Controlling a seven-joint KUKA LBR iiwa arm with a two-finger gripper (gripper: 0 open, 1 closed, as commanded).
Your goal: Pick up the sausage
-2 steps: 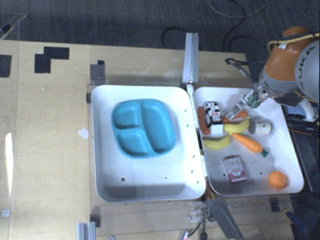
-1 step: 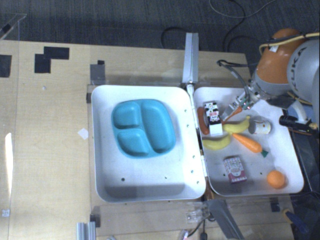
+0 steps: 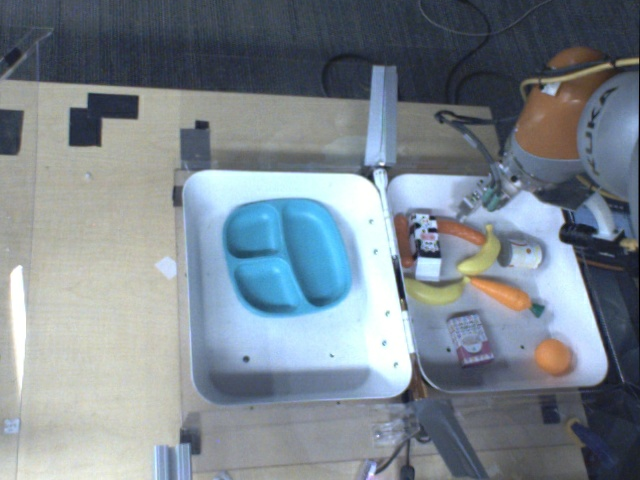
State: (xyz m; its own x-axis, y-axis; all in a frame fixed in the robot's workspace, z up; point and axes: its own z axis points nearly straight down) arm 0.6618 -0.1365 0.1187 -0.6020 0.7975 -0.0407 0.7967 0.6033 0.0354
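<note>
While the sausage [image 3: 402, 238] lies half-hidden behind the carton [image 3: 426, 244], the tool [image 3: 487, 194] is too blurred to judge its grip.

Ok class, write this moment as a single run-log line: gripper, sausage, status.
gripper: above right bin's far edge | sausage: lying by the bin's left wall | status: not yet picked

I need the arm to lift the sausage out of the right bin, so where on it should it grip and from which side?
The sausage lies lengthwise against the right bin's left wall, with the milk carton close on its other side. Best to come straight down from above and pinch its far end, across the short width, since the near part looks crowded by the carton and a banana. The tool hangs nearby.
</note>
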